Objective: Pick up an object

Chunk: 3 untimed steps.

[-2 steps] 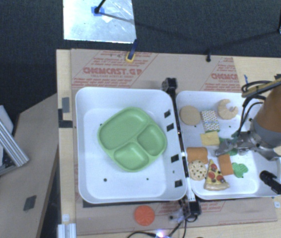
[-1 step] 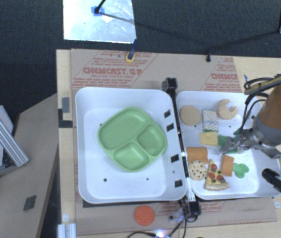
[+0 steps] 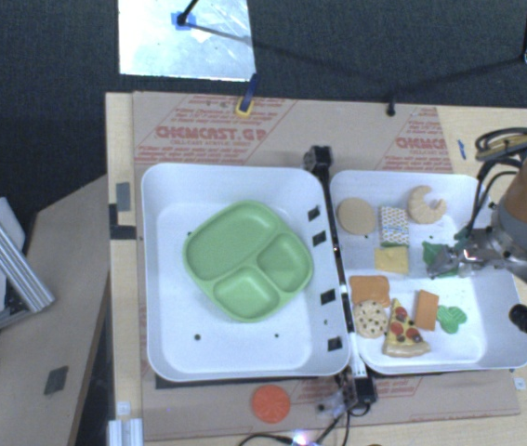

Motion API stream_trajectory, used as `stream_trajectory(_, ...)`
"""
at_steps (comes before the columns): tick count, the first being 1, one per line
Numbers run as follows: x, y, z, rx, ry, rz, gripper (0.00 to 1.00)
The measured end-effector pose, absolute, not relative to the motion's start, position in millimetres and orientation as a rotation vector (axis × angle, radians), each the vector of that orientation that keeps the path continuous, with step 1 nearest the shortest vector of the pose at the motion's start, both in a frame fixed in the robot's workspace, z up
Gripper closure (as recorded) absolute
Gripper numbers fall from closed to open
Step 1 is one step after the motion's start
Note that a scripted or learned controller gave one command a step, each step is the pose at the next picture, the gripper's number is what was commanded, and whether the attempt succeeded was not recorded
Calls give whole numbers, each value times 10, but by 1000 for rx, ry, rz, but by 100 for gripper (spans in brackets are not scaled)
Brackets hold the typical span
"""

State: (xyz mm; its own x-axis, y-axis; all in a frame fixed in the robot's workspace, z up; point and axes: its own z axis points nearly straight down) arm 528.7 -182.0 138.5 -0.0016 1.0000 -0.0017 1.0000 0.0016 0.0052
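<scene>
Fingers of our gripper (image 3: 441, 260) sit low in the right bin (image 3: 500, 347), touching a small green item (image 3: 433, 251); we cannot tell whether they are clenched or released. We judge the pick unfinished: nothing is lifted, and a grasp and raise remain. Going down in size, the left bin (image 3: 165, 342) carries a green divided plate (image 3: 247, 261), while the green item lies near the right bin's middle, too hidden for us to read its long axis.
</scene>
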Motion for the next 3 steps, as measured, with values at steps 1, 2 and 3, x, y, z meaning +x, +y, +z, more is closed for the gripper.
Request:
stream_trajectory(1,5285,-1881,1834,2215,2220,4,100)
stream_trajectory(2,5302,-1887,2273,2212,2222,5,100)
stream_trajectory(3,5558,-1514,2299,2210,2228,5,100)
